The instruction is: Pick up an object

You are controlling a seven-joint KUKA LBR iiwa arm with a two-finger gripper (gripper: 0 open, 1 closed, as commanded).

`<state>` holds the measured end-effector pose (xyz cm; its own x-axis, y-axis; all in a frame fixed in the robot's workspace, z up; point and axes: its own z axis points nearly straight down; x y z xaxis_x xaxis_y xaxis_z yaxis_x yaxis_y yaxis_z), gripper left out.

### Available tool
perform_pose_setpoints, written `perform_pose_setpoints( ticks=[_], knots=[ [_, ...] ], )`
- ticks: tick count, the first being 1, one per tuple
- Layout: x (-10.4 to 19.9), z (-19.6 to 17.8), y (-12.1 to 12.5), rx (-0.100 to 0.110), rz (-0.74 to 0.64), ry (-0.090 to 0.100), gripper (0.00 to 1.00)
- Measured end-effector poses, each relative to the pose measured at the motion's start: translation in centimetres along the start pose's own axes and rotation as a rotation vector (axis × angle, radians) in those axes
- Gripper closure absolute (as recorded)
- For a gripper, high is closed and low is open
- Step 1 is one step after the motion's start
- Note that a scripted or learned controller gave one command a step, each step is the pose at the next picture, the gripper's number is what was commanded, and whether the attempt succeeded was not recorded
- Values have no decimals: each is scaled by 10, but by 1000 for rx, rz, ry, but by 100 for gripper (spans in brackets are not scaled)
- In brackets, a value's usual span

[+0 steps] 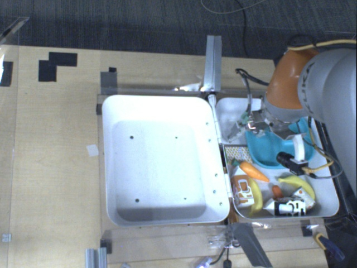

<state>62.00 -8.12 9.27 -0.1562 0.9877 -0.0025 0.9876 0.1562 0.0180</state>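
Observation:
My gripper (pixel 252 125) hangs over the back part of the right bin (pixel 333 201), at the end of the grey arm with the orange band. Just in front of it lies a blue bowl-like thing (pixel 266 151), partly covered by the wrist. An orange carrot (pixel 254 171) lies in front of the bowl. Nearer the front are an orange and white carton (pixel 241 187), a yellow banana (pixel 256 197), a second banana (pixel 299 184), a small red piece (pixel 276 191) and a black and white bottle (pixel 288 207).
The left bin (pixel 162 161) stands right beside the right one, their rims touching. A speckled card (pixel 235 152) lies by the right bin's left wall. A metal post (pixel 212 63) rises behind the two bins.

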Motion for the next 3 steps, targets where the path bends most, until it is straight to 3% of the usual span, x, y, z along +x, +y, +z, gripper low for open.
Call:
perform_pose_setpoints(
  ticks=[1,2,3],
  knots=[
    [0,-11,1,-2,0,-2,100],
    [0,-11,2,-3,-1,-2,0],
    [-22,-1,41,-2,92,0,0]
  ],
)
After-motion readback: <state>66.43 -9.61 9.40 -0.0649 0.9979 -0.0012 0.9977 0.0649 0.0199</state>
